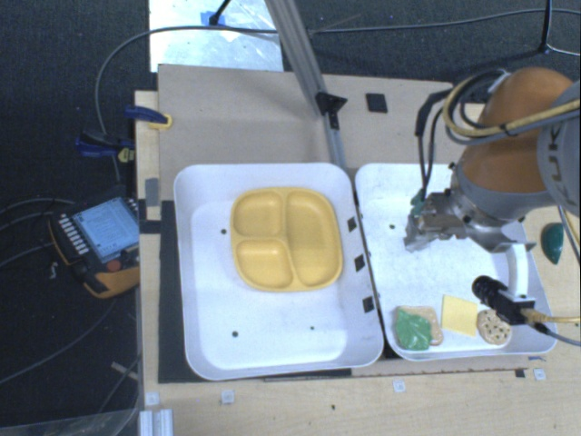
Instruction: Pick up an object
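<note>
Three small items lie along the front edge of the right bin (390,198): a green piece on a tan slice (416,327), a yellow cheese-like square (460,315) and a round brown cookie (494,327). My gripper (423,228) hangs over the middle of that bin, behind and a little left of these items, with nothing visibly held. The grey and orange wrist covers the bin's right part. In the left bin (209,271) sits a yellow divided plate (286,239).
A black fitting with a white bracket (502,295) juts out just above the cookie. A teal object (553,242) lies on the bench right of the right bin. A slanted metal pole (304,57) stands behind the bins, and cables and a handheld device (98,234) lie off the bench at left.
</note>
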You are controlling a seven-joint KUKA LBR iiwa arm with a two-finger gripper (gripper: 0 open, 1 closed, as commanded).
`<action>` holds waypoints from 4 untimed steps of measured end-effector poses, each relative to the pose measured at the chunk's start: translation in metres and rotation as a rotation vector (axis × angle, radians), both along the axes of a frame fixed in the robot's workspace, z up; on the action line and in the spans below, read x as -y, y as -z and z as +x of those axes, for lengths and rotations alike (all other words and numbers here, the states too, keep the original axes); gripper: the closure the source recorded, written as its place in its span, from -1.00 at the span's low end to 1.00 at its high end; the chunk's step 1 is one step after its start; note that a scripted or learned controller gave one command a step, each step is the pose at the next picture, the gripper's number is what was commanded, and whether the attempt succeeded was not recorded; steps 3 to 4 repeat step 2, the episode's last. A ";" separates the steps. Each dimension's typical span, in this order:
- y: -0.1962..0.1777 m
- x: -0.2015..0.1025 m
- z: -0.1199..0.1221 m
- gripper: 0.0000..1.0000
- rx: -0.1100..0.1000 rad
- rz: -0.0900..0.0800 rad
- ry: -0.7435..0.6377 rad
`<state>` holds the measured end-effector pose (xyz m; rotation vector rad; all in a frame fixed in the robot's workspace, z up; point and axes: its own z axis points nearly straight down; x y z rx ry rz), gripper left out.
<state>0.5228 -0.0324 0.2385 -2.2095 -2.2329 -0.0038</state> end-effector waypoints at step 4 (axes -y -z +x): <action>0.000 -0.111 -0.009 1.00 0.000 0.000 0.000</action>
